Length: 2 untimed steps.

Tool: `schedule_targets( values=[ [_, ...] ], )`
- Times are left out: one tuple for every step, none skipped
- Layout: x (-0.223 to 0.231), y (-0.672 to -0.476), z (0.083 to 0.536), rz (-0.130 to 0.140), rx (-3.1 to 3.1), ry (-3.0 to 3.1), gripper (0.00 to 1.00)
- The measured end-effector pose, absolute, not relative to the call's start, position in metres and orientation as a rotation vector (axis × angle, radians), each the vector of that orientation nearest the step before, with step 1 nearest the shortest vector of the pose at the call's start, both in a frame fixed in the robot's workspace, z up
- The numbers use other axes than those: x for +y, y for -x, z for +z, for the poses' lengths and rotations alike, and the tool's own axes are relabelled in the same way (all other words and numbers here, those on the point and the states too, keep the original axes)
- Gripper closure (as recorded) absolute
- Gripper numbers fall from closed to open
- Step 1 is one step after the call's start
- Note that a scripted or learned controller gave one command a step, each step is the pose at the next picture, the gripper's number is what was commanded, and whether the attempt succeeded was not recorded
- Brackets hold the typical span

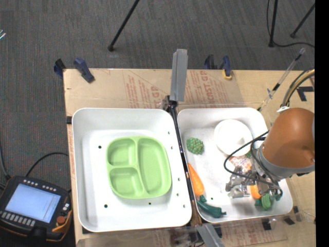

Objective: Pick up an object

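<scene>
My gripper (250,188) reaches down into the near right corner of the right bin (205,118), under the orange band of the arm (289,140). Its metal fingers hang over a cluster of small items: an orange piece (255,191) and a green piece (266,201) just beside them. Whether anything sits between the fingers is hidden by cables and the wrist. A toy carrot (196,179) lies along the bin's left wall, with a dark green pepper-like toy (211,208) at its near end. A green broccoli-like ball (195,145) and a white round plate (233,136) sit farther back.
The left bin (87,133) holds a light green divided tray (139,166). A grey upright post (179,75) stands between the bins at the back. A teach pendant (35,205) lies on the floor at lower left. Blue clamps grip the cardboard's far edge.
</scene>
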<state>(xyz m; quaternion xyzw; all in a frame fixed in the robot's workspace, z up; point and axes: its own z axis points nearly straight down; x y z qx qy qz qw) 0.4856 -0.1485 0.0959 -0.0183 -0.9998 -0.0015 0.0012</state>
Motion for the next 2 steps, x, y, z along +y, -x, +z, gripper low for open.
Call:
schedule_targets(
  values=[
    [-0.136,-0.475,0.086,-0.004,-3.138,-0.003,1.00],
    [-0.081,-0.538,0.087,-0.005,-3.143,0.017,1.00]
  ],
)
